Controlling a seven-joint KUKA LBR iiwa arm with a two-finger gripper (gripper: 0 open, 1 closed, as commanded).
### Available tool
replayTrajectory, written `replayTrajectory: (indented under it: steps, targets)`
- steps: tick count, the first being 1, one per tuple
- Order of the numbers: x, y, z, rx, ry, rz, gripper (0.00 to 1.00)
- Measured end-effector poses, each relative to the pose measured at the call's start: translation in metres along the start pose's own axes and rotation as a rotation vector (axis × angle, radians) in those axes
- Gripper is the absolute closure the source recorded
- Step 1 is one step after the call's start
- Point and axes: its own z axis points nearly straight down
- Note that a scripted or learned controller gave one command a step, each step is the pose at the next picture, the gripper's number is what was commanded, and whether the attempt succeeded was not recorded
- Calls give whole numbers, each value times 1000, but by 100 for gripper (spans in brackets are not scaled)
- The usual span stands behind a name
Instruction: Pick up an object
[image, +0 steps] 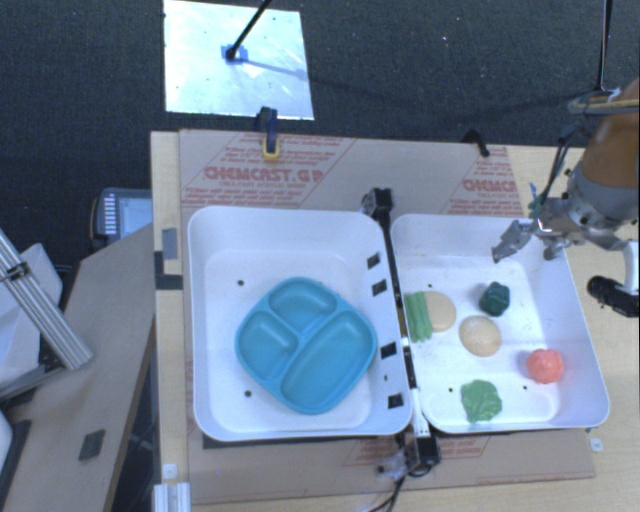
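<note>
Hand (528, 240) hovering over the upper right part of the right shallow white bin (440, 240), reaching in from the right edge of the frame, fingers spread apart and gripping nothing.

Possible targets all in that right bin, toward the lower right of the frame: nearest the hand, a small dark green lumpy piece (494, 298); lower left of it, a pale beige rounded piece (480, 336); farther left, a cream disc with a light green ribbed strip along its side (428, 314), close to the divider between the bins; at lower right, a round orange-red ball (545, 366); at the bottom, a bright green leafy piece (482, 400).

Likely trouble from here: a descent straight down landing on bare bin floor, with the hand well apart from every piece. With the dark green piece, a risk of a finger nudging it aside, being small and lumpy. With the ball, a risk of rolling off toward the wall. With the cream disc, too little room beside the bin wall.

Count: two white bins, five small pieces in the right one, one blue sectioned plastic plate (305, 345) in the left bin (215, 300), all on one table (330, 155).
</note>
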Motion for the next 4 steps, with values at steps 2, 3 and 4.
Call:
replayTrajectory:
  steps: [2,3,4]
  targets:
    - [1,5,91,1,1,-3,0]
    - [0,6,78,-4,0,-4,100]
    - [-4,18,23,-5,-1,-1,100]
